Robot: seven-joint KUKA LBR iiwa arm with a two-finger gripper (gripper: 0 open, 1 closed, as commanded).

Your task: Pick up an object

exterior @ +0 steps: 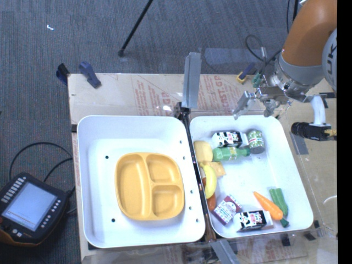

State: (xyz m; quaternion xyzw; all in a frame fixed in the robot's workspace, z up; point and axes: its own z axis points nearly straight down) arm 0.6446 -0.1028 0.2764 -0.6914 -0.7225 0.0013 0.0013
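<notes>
Nearest, along the right bin's (297, 169) front wall, lay a cow-print carton (253, 220), a purple packet (225, 210), a tapered orange carrot (268, 205) and a green vegetable (279, 201) touching it. The left bin (91, 147) beside it held a glossy yellow plastic plate (149, 185) with three compartments. Against the divider between the bins sat a curved banana (210, 180) and a pale rounded fruit (202, 150). Farther back lay a green bottle (231, 154) on its side, with a second cow-print carton (227, 139) just behind it and a small dark can (255, 139) to its right. Past the far rim, over the cardboard-covered worktop (137, 95), the pincer (261, 104) hung with its metal fingers spread apart and nothing between them.
</notes>
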